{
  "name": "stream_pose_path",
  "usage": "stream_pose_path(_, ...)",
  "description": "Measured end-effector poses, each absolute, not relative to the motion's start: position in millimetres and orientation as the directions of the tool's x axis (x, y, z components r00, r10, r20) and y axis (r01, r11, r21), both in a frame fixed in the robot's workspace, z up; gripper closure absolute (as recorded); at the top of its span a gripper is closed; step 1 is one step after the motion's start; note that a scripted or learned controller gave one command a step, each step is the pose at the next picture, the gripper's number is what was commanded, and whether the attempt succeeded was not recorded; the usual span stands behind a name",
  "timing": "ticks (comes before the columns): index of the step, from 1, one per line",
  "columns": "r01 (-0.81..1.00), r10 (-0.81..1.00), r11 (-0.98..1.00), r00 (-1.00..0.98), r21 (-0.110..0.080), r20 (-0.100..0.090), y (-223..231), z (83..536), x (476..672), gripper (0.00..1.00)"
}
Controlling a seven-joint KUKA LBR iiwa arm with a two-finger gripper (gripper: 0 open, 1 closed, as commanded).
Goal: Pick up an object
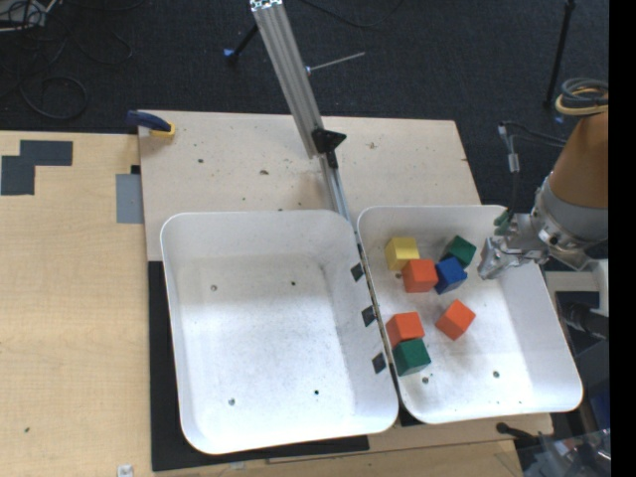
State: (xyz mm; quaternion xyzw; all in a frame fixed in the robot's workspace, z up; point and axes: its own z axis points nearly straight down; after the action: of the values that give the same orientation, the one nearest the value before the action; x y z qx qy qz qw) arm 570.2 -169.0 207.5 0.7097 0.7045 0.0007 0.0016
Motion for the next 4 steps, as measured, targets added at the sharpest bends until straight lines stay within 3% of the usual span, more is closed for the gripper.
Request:
stream_pose_path(1,1.0,1.0,-0.002,0.002,0.003,-0.001,-169.5,257.4,561.2,1.0)
stream_pose_path(3,1.0,1.0,0.005,-0.005,-0.005,0.003,-67.4,255.0,533.3,1.0)
stream_pose_path(4,1.0,1.0,0.005,-0.005,-0.004,0.003,-13.7,256.8,532.3,1.0)
